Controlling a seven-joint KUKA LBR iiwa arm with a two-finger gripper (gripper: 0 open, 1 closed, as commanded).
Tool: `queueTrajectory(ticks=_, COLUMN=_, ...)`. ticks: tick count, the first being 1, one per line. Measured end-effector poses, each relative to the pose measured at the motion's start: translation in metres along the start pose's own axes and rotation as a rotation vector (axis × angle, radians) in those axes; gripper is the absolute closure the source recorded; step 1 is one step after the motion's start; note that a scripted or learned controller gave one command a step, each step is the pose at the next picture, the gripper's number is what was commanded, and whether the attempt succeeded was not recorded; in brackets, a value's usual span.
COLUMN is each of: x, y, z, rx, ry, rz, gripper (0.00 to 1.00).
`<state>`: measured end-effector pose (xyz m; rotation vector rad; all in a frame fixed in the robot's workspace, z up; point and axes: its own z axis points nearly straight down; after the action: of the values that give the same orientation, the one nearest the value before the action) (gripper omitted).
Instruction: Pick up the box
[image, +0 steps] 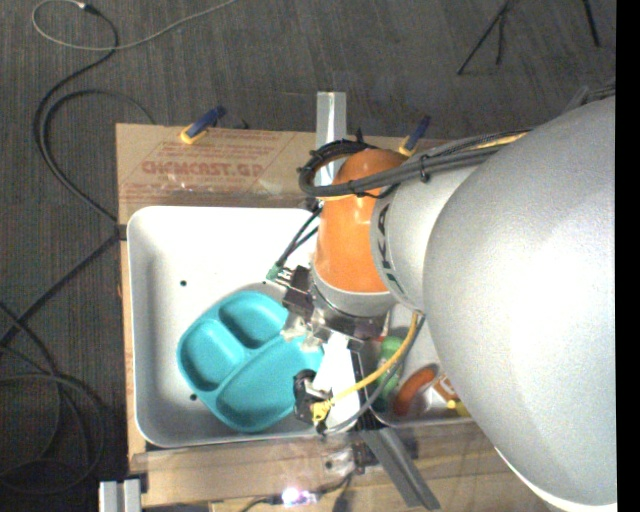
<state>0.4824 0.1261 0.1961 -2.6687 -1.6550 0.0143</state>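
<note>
My gripper (306, 338) hangs low over the right side of the left bin (160, 260), under the orange band of the wrist (350, 240). It sits at the right edge of a teal divided tray (235, 360) that lies in the bin's front half. The wrist and the big grey arm (510, 300) cover the seam between the bins and most of the right bin.
In the right bin, an orange thing (415, 388) and a green thing (392, 350) peek out beside the arm. A cardboard sheet (200, 165) with two clamps lies behind the bins. Cables trail on the floor at the left.
</note>
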Motion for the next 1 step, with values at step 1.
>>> queueTrajectory(ticks=1, x=0.0702, y=-0.03, z=0.087, rx=-0.01, ry=0.015, rz=0.25, gripper=1.0)
